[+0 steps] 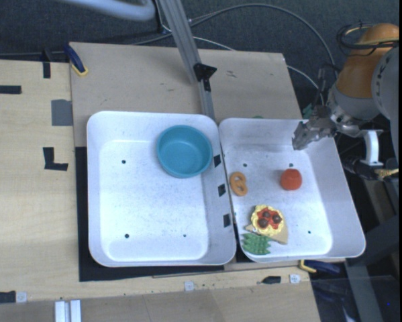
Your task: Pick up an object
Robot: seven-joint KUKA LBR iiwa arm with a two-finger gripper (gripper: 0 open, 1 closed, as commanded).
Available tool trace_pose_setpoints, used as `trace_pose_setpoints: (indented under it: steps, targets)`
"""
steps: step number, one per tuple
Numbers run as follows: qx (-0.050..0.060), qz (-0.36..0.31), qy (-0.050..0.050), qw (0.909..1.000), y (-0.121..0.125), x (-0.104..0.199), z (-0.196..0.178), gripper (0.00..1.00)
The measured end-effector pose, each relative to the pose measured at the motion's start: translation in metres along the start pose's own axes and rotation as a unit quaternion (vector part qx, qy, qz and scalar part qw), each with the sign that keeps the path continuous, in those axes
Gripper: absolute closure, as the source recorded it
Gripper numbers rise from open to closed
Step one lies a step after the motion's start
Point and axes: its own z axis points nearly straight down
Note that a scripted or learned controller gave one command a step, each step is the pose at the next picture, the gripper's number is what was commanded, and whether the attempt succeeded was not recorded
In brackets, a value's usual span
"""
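My gripper (303, 139) hangs over the far right corner of the right bin (321, 243), with nothing seen between its fingers. A red tomato-like ball (291, 179) lies below it in that bin, a short way off. A small orange pretzel (238, 183) rests near the bin's left wall. A toy pizza slice (268, 221) with red and dark toppings lies toward the front, and a green leafy piece (256, 244) sits at the front left corner. A blue bowl (184, 151) stands in the left bin (113, 247) at its far right.
A grey metal pole (187, 42) slants down from the top to the gap between the bins. Cables run behind the right bin. The arm's orange band (362, 72) sits at the right edge above the bin.
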Motion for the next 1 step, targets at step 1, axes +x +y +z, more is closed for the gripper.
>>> trace_pose_setpoints:
  steps: [1]
  targets:
    - [0.0, 0.0, 0.0, 1.0, -0.0035, 0.0, -0.0431, 1.0]
